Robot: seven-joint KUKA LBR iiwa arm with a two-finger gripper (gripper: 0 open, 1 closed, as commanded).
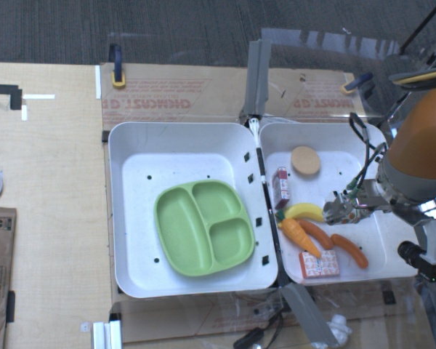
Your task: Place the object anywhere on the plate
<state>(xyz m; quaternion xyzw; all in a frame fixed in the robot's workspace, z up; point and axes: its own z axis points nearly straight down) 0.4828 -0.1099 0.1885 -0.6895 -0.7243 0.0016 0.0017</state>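
Banana (pixel 305 211) sits in the right bin among the other food, and your tool (pixel 339 211) hovers just right of it; can't tell its grip. Plate (pixel 203 227) in the left bin has nothing on it, so you've barely started.

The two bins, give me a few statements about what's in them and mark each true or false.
1. The green plate lies in the left bin. True.
2. The banana sits on the plate. False: it lies in the right bin, beside the carrot.
3. The claw hovers over the right bin. True.
4. The round tan disc lies nearest the camera. False: it lies toward the bin's far end.
5. The plate has three compartments. True.
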